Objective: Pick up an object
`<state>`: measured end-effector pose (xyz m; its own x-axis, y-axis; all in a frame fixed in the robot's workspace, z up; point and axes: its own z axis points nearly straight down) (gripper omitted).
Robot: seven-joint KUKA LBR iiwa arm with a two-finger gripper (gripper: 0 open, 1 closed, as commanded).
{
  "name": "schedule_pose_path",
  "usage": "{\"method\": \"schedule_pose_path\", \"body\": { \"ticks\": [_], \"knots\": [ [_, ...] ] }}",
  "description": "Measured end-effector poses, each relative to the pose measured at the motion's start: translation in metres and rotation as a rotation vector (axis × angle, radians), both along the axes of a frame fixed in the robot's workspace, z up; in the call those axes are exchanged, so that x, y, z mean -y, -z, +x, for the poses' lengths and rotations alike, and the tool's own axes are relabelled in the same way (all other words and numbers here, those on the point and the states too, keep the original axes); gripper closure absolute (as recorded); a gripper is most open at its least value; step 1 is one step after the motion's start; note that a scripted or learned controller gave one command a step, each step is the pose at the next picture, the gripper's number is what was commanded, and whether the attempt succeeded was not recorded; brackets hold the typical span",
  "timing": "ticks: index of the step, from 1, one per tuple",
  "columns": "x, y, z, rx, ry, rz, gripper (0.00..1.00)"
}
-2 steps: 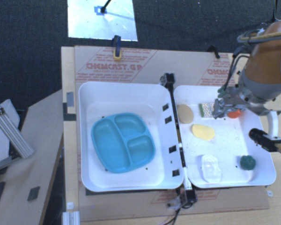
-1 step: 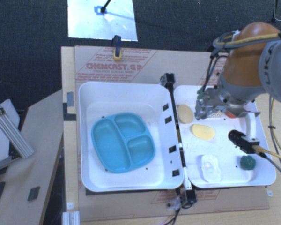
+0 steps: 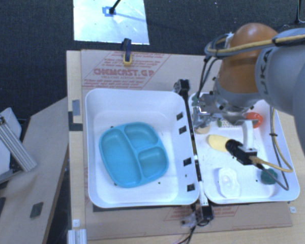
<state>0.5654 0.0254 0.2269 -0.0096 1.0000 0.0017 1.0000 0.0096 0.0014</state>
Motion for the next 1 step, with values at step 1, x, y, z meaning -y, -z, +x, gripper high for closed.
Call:
{"method": "schedule_pose_path", "body": {
  "ticks": [1],
  "knots": [
    [-0.0550,0.0101,0.0135,0.000,0.000,0.000,1.00]
  ]
}}
